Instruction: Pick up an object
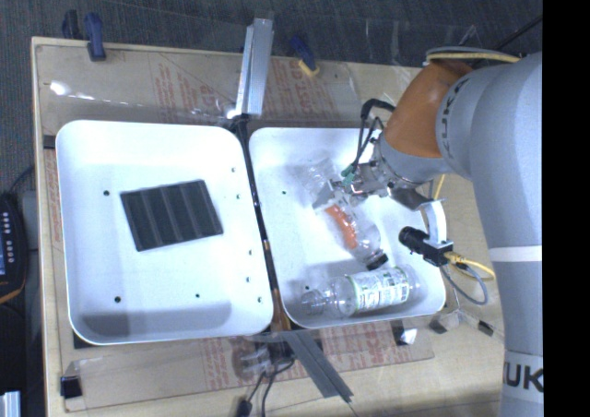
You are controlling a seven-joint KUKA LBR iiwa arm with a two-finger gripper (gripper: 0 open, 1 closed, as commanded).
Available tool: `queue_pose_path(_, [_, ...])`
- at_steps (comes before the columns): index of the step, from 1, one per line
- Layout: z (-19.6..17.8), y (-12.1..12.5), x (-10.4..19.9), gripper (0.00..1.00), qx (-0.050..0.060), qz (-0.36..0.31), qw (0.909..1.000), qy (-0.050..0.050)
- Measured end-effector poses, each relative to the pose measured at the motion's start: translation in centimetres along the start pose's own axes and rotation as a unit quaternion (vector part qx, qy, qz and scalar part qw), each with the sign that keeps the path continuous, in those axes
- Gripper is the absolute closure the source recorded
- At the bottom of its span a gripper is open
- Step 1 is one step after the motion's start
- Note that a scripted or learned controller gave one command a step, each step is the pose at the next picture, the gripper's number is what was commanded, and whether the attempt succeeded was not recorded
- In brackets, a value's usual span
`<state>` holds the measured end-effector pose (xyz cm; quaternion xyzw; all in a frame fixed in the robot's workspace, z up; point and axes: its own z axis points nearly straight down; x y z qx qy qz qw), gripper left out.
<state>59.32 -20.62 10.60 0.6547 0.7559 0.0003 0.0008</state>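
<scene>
Over on the left side of the desk (138, 83), the left shallow white plastic bin (83, 157) has just a dark ribbed rectangular mat (171, 214) lying flat in the middle, a bit skewed, well apart from everything else. Probably just parked there, since it's so flat a two-finger grab would have a hard time with it.

Moving right past the divider, the right shallow white plastic bin (277, 166) is where the pickable stuff sits. A clear plastic bottle with a white label (362, 291) lies on its side along the near wall, likely because it rolled into that low edge. Just above it there's a small orange item inside a crinkly clear wrapper (348, 226), with more clear wrap bunched toward the bin's middle.

Further right, the arm's claw (355, 180) is down inside that bin, right at the upper end of the wrapped orange thing, so that looks like the target. Honestly can't tell from this angle whether the claw is open or closed, or whether it has hold of anything; the clear plastic hides the tips. Crinkly film is slippery, so a miss seems plausible.
</scene>
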Motion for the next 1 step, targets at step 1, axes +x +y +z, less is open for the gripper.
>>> queue_pose_path(1, [-8.15, 5.02, 5.58, 1.0, 0.002, 0.012, 0.9999, 0.001])
